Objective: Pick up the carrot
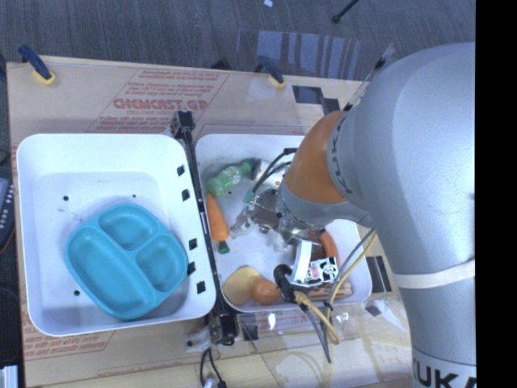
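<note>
Arm [420, 176] fills the R side of my feed, grey w/ orange band, reaching down into the R bin [355, 241]. L bin [40, 184] sits touching it, both on a cardboard sheet [105, 87] w/ red print. Blue plate [125, 257], 3 compartments, lies in the L bin, toward the near L part of its floor.

In the R bin:
- Tan rounded item [241, 281] at the near L corner, w/ an orange item [265, 293] touching its R side.
- Green bottle [230, 176] on its side near the far L corner.
- Carrot [216, 219] flat on the floor, lengthwise right along the L wall, between bottle and tan item, greenish end toward the near side.
- Red-orange item [328, 245] at the R, partly hidden under the wrist; can't ID it.

Gripper [246, 221] is low in the bin, just R of the carrot's middle. Can't tell if it's released or clenched, too cluttered at this res. Can't tell if it touches the carrot either. Carrot looks to be lying on the bin floor.
</note>
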You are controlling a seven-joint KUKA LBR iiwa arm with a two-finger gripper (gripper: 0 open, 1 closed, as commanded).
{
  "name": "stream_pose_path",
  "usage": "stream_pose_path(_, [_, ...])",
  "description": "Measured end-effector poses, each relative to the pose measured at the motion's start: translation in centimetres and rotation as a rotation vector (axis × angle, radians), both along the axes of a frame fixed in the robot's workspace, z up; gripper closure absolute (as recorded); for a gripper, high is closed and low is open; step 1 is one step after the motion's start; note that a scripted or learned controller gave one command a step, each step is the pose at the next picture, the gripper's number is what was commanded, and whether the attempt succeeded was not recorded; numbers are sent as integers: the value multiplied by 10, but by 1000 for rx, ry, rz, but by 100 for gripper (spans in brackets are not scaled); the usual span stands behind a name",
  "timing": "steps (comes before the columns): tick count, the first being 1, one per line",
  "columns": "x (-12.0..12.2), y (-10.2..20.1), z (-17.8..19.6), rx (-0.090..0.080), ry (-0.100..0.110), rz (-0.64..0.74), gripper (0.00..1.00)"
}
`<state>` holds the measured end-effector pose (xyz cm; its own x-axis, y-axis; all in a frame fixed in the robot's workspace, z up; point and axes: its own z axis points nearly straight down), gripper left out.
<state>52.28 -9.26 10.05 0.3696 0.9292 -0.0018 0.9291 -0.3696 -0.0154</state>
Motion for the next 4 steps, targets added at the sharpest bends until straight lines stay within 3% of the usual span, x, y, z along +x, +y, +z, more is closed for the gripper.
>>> stream_pose_path(1, [-1,1,9,5,6,4,100])
stream_pose_path(2, [-46,53,93,1,-12,-21,100])
stream_pose_path(3, [-47,52,90,-1,-5,-23,0])
stream_pose_path(4, [-14,36,91,-2,-9,106,0])
